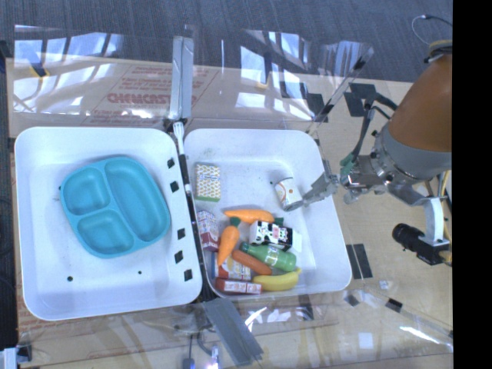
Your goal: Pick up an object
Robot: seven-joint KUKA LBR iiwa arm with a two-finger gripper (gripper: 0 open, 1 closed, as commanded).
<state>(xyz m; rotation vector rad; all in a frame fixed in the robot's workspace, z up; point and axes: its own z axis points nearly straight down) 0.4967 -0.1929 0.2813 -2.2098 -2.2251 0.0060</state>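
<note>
The right bin (254,146) holds a heap of toy food near its front: a carrot (228,241), an orange piece (248,215), a black and white pack (270,234), a green bottle (274,257) and a banana (278,280). A checkered small box (207,181) lies at the bin's left side. A small white and brown item (284,188) sits alone at the right. My gripper (301,198) reaches in over the bin's right wall, its tip low and right beside that small item. I see nothing held in it.
The left bin (46,283) carries a blue divided plate (115,206). A red pack (206,229) and a red bar (238,287) lie along the right bin's left and front walls. The arm's orange band (429,106) hangs at the right of the bench.
</note>
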